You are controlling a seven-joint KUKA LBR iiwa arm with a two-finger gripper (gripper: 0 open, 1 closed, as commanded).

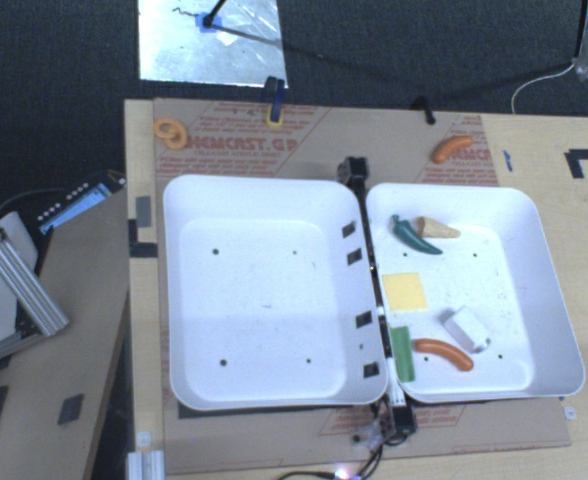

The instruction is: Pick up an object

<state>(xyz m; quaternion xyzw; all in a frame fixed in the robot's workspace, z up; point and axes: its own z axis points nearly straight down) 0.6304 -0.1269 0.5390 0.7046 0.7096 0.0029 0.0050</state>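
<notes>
My gripper: whether it is open, closed or gripping anything, I cannot tell.

The bench (534, 423) is a tan board with red print, set on a dark carpeted floor (54, 68). On it stand 2 shallow white plastic bins side by side, the left bin (264, 298) and the right bin (534, 268), joined along their shared edge by small black clips (353, 257). A silvery foil sheet (212, 28) lies on the floor beyond the bench's far edge, and an aluminium frame rail (14, 278) slants at the left.

On the bare bench, near its far left corner, lies an orange ring (170, 133). A yellow and blue clamp (274, 103) grips the far edge, and an orange sausage shape (452, 149) lies just beyond the right bin's far rim.

The things to pick are all in the right bin. A green chili pepper (414, 236) and a beige cone (439, 230) lie touching near the far left corner. A flat yellow square (405, 291) sits against the left wall. Toward the near edge lie a white block (466, 328), an orange-red sausage (443, 354) just beside it, and a flat green strip (402, 353) along the left wall. How they lie relative to my gripper, I cannot tell.
</notes>
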